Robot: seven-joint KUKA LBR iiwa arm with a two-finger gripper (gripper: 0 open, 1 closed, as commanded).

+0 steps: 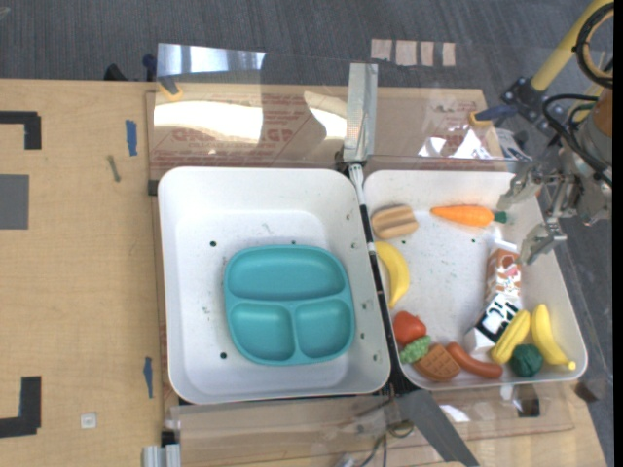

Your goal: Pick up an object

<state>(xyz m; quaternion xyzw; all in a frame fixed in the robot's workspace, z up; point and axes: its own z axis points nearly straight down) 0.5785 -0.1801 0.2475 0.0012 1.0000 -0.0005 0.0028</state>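
At the far right rim of the right bin: the gripper [538, 217] hangs here, at the end of the grey arm [584, 178] that comes in from the right of the view.
Gripper state: it cannot be told whether it is wide or narrow; nothing is seen held in it.
Right bin [572, 305]: a shallow white bin lying below the gripper and spreading to its left and toward the near edge of the view.
Carrot [462, 215]: an orange carrot with a green end, lying crosswise just left of the gripper; this is the closest thing to it, but apart from it.
Carton [501, 295]: a small printed box lying just nearer the viewer than the gripper, slightly to its left.
Yellow bananas [540, 334]: beyond the carton from the gripper, in the near right corner of the bin, touching the carton.
Green ball [527, 360]: a small dark green thing resting against the bananas, at the bin's near edge.
Bun [393, 222]: a tan bun left of the carrot, well apart from the gripper, near the wall between the two bins.
Single banana [392, 270]: just below the bun, along that same wall.
Red tomato [409, 327], waffle [440, 363] and sausage [474, 363]: bunched in the near left corner, far from the gripper.
Left bin [180, 261]: well to the gripper's left, beside the right bin.
Teal tray [288, 303]: a tray with three compartments, lying flat in the left bin.
Bench [68, 261]: a brown board surface farthest to the gripper's left.
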